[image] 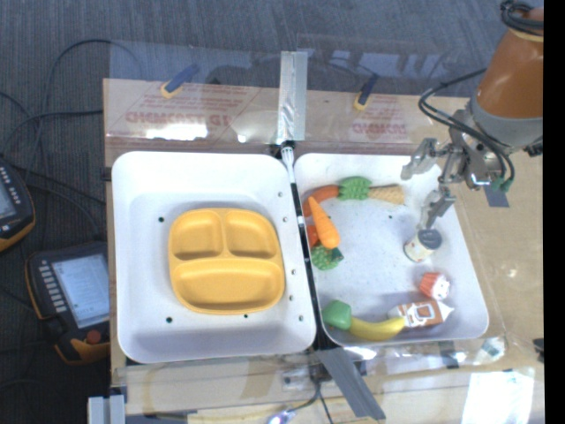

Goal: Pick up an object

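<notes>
The arm (516, 78) is fat and orange, with a grey ring below. Black cables loop beside it. Its pincer (430, 228) is thin grey metal.

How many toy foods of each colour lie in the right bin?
Orange carrots: 2
Green pieces: 3
Yellow banana: 1
Beige cone: 1
Orange-white pieces: 2
Whitish piece: 1
Total: 10

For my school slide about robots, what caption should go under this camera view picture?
Robot gripper hovers over toy food in the right bin, beside a yellow tray in the left bin.
</notes>
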Action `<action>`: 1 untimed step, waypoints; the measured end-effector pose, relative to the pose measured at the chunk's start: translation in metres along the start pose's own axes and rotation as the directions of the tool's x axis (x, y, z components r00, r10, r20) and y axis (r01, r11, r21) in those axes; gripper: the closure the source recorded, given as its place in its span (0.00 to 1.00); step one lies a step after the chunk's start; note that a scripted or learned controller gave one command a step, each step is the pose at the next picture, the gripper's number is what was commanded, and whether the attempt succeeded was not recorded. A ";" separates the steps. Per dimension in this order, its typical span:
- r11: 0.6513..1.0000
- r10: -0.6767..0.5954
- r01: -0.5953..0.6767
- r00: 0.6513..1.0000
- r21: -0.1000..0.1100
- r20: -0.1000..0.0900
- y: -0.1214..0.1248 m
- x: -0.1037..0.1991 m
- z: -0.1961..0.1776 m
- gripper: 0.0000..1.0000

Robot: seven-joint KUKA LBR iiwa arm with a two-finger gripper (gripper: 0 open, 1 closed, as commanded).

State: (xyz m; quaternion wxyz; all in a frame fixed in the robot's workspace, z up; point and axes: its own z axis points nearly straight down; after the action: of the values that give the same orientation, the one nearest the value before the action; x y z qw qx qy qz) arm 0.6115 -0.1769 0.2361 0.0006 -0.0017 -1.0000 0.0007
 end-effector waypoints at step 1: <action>1.000 0.031 -0.031 1.000 0.000 0.001 -0.042 0.010 0.144 0.00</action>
State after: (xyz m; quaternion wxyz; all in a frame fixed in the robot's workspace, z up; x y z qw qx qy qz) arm 0.6012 -0.2194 0.0921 0.0000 -0.0172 -0.9999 0.0007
